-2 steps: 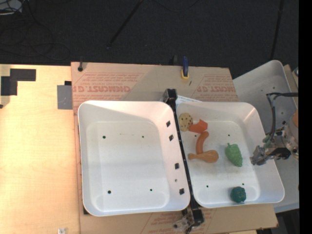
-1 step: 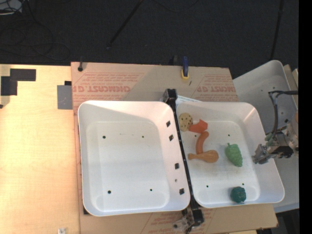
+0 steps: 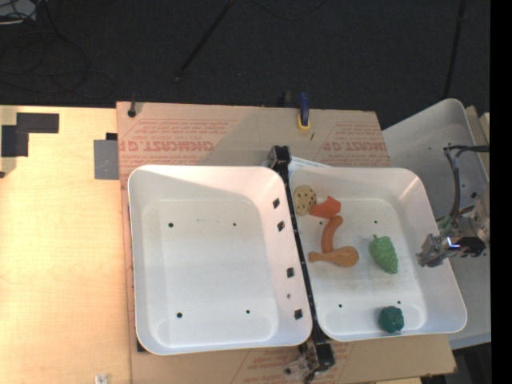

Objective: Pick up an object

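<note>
Looking down, we saw 5 small objects in the right bin (image 3: 416,190): a round cookie (image 3: 302,199), an orange piece (image 3: 326,209), an orange drumstick shape (image 3: 334,255), a green leafy lump (image 3: 384,254) and a dark green ball (image 3: 391,319). The gripper (image 3: 436,252) sat at that bin's right rim, grasping nothing we could see. The left bin (image 3: 152,190) lay beside it.

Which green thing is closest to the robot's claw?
The lighter green, bumpy one, beside the gripper at the right bin's edge. The darker round green one sits lower, near the front corner.
</note>
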`<state>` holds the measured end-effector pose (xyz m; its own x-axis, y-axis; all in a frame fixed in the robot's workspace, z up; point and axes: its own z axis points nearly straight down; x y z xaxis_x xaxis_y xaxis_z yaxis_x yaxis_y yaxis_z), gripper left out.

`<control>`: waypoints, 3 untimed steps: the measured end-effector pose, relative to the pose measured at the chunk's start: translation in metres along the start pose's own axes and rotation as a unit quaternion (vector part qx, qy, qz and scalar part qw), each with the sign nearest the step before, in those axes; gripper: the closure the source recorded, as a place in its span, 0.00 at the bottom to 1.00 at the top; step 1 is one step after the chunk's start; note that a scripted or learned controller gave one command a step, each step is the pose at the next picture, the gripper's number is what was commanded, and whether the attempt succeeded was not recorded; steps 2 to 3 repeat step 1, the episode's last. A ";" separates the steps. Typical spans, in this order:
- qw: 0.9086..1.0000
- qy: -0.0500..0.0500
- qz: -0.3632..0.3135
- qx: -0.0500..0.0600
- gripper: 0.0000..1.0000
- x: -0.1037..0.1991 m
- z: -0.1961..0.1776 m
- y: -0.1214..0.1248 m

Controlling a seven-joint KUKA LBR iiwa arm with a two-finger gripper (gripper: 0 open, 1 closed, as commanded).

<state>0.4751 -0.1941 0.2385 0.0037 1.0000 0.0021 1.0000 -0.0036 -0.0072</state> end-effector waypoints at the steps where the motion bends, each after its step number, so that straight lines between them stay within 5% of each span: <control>1: 1.000 0.000 -0.002 0.000 1.00 -0.001 -0.009 0.000; 3: 1.000 0.000 -0.002 0.000 1.00 -0.001 -0.009 0.000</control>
